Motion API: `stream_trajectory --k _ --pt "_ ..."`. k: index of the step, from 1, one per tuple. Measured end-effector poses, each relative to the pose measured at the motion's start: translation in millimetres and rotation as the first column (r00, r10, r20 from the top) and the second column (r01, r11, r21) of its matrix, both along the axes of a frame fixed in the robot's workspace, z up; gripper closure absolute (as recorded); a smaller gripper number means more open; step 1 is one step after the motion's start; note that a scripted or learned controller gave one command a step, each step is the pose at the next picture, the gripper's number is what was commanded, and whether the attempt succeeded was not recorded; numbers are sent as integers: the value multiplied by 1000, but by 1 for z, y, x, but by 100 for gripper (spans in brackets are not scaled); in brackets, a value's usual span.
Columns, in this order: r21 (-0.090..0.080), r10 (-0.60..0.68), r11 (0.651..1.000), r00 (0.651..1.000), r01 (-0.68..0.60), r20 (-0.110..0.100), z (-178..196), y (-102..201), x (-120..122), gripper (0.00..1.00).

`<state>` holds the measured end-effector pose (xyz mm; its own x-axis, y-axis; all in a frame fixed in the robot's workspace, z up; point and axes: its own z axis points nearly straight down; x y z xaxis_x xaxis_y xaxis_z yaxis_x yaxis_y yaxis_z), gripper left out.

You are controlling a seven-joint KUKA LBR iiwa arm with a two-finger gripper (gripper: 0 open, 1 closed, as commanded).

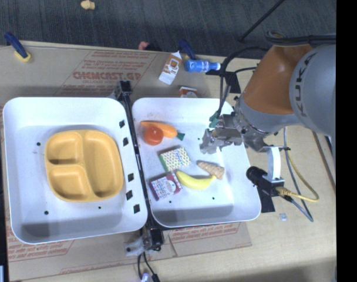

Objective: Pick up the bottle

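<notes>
Jaws, gap unreadable, hang in the right bin [246, 209] near cone [211, 169] and banana [195, 181].

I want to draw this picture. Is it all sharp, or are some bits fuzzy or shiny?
In the camera view, the whole picture is a bit soft; the gripper looks smeary, the small packets' print can't be read, the white bin looks bright and washed out, and soft shadows sit along its front wall.
</notes>
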<state>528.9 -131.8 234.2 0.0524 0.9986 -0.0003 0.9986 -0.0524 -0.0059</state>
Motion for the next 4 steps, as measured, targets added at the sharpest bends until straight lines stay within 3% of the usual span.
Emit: stream_trajectory --k 1,2,3,4 --pt "1 48 999 999 -48 1 -28 -28 -53 100" --pt "-1 -46 999 999 46 4 -20 -74 -53 100" --pt "3 261 965 965 -261 3 -34 -38 -53 100" --pt "1 273 962 962 -273 4 -15 12 -52 100"
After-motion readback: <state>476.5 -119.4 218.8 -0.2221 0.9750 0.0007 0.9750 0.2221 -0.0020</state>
